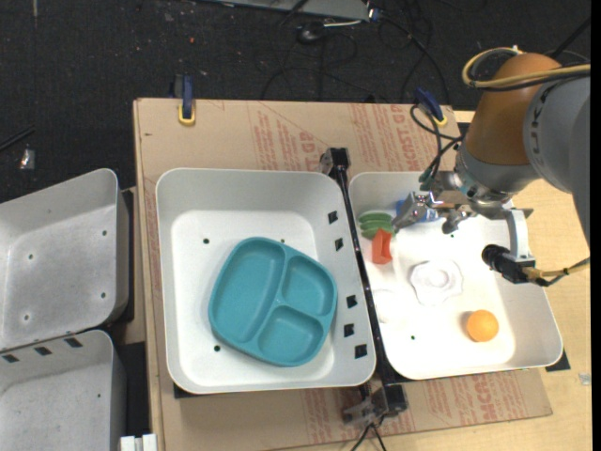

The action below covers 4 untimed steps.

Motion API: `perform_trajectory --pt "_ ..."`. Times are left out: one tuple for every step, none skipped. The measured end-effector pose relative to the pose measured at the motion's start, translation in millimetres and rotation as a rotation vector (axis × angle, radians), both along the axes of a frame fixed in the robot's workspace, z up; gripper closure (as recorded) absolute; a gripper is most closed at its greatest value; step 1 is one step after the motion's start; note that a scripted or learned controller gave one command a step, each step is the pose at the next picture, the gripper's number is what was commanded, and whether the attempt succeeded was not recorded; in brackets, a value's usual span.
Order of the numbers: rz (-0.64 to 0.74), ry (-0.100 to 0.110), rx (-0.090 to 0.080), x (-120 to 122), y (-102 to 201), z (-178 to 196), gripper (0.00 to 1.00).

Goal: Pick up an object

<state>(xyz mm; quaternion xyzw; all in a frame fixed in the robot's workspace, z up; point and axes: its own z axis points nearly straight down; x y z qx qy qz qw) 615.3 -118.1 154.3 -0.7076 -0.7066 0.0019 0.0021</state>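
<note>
The right bin (535, 350) holds a small orange ball (482, 325), a white round lid-like piece (438, 281), a red object (381, 247) and a green object (376, 222) near its left wall. My gripper (427, 207) hangs over the back of this bin, just right of the green and red objects and above the white piece. Something bluish shows at its tip, but the wrist blocks a clear look at it. The left bin (183, 214) holds a teal divided plate (272, 301).
A black divider strip (352, 252) runs between the two bins. Cables and a black connector (502, 261) trail from the wrist over the right bin's right side. Spare white bins (56, 252) lie at the far left, off the cardboard bench top (272, 125).
</note>
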Motion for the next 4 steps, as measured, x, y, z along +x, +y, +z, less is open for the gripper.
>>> perform_trajectory --pt "0.002 -0.006 0.0 5.9 5.5 -36.8 0.0" --pt "0.002 -0.004 0.0 5.7 6.1 -63.2 0.0" --pt "0.001 -0.007 -0.001 6.6 6.2 -51.5 1.0" --pt "0.005 -0.011 -0.001 14.8 10.8 -4.8 1.0"
